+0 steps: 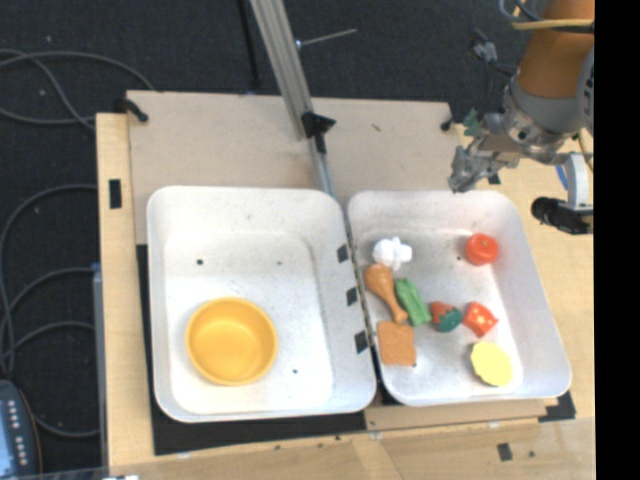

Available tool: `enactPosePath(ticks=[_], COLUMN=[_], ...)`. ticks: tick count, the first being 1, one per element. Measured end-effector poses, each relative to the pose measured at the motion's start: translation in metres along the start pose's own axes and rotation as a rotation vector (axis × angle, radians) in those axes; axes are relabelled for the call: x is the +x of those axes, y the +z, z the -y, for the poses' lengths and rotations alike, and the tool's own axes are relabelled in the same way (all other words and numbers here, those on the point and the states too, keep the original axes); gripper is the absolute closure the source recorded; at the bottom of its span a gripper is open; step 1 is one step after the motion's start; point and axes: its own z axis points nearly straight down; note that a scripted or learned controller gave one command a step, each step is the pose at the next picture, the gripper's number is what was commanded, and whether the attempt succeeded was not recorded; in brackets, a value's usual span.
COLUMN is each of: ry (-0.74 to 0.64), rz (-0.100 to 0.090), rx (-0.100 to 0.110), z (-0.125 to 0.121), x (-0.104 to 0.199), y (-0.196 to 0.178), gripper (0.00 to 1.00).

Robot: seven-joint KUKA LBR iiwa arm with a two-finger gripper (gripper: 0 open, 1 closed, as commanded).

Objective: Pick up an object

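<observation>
The right bin [520,230] holds several toy foods: a red tomato [482,249], a white piece [394,253], a brown drumstick [385,290], a green vegetable [411,301], a red-and-green strawberry [446,317], a red pepper piece [481,319], a brown toast slice [397,345] and a yellow round piece [491,364]. My gripper [462,179] hangs above the bin's far rim, up and left of the tomato, with nothing seen between its fingers.
A yellow bowl [232,340] sits in the left bin [240,228] near its front. A slanted metal pole [290,68] rises behind the bins and ends near the divide between them. Cables lie on the dark floor at left.
</observation>
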Motion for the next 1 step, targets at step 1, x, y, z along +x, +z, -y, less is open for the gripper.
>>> enactPosePath(ticks=[1], ry=[0.002], rz=[0.0], rx=[0.005], z=[0.0065], x=[0.0418], y=[0.0076], gripper=[1.0])
